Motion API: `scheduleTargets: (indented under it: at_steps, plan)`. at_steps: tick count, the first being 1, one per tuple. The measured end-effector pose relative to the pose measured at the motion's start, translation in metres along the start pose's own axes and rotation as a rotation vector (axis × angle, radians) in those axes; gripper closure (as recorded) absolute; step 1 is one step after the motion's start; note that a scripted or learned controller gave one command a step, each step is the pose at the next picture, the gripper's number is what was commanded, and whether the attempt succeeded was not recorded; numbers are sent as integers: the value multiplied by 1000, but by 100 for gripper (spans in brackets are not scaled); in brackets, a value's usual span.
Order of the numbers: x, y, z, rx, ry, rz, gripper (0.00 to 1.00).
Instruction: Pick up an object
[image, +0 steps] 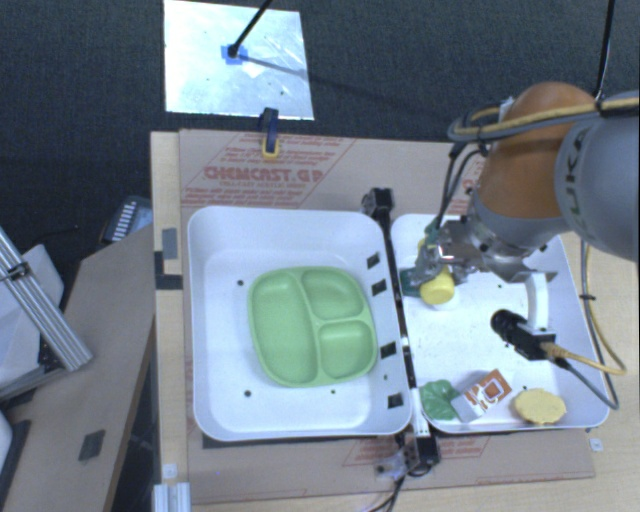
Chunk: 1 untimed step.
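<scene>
Under the gripper (437, 268), at the near-left part of the right bin (560, 340), sits a yellow lemon-like toy (437, 291), the likeliest thing to be picked. The gripper hangs just above it, touching or nearly so; whether its tips are apart or closed I cannot tell, and nothing shows the lemon between them, so I judge the grasp not yet made. Its place close to the bin's left wall leaves little room on that side. Farther from the lemon, along the bin's front edge, lie one green piece (436, 398), one small orange-and-white box (485, 391) and one flat yellow disc (540, 406): four loose things in all. Beyond the lemon to the left, the second bin (215, 300) holds one green divided plate (311, 326). Both bins rest on the desk (110, 300).
</scene>
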<state>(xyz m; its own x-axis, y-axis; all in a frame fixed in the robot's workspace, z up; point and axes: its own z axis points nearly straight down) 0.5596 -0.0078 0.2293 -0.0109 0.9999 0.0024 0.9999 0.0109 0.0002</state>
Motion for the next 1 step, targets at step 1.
scheduleTargets:
  at_steps: [1]
  plan:
    - [53, -2, 0, -1, 0, 0, 100]
